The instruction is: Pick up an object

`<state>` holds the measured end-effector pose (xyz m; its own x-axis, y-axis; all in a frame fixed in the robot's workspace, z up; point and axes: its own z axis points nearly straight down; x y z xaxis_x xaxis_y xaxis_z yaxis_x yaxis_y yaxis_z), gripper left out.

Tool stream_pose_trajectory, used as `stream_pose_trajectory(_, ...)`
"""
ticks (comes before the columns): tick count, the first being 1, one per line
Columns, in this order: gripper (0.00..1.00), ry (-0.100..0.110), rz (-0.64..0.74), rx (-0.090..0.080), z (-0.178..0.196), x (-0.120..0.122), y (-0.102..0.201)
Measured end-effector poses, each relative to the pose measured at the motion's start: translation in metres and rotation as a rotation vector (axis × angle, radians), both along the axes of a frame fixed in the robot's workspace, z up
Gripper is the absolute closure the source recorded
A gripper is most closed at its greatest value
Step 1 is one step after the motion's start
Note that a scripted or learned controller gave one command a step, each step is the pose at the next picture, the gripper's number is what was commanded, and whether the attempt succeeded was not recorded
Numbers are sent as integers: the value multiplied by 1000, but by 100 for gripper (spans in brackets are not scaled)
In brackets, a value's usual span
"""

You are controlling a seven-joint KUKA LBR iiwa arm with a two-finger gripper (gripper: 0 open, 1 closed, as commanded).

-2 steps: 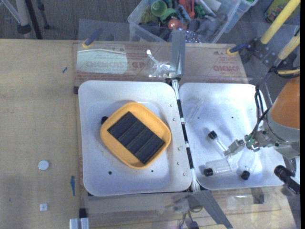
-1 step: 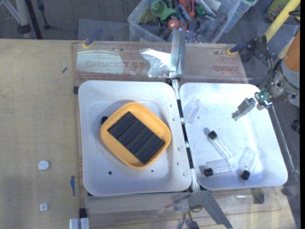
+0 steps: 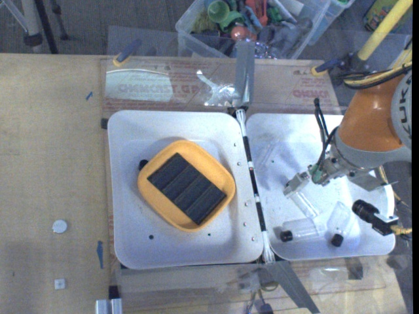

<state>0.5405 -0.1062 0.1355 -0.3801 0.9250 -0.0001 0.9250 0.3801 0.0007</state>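
End effector [image 3: 296,183]: hovering low in the right bin [image 3: 275,133], grip state impossible to tell.
Clear vials [image 3: 302,229]: lying nearby.
Yellow tray [image 3: 186,184]: sitting in the left bin [image 3: 124,175].

camera view: fixed overhead | slanted down | both white bins [image 3: 124,175] in frame | arm [image 3: 373,126] enters right

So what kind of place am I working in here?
Probably a robotics lab grasping bench: two white bins side by side, an orange pad in the left one, and a clear tub of toys behind.
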Motion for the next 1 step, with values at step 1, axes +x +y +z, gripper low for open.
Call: stream_pose_trajectory(1, 0, -3, 11, -1, -47, -53, -47)
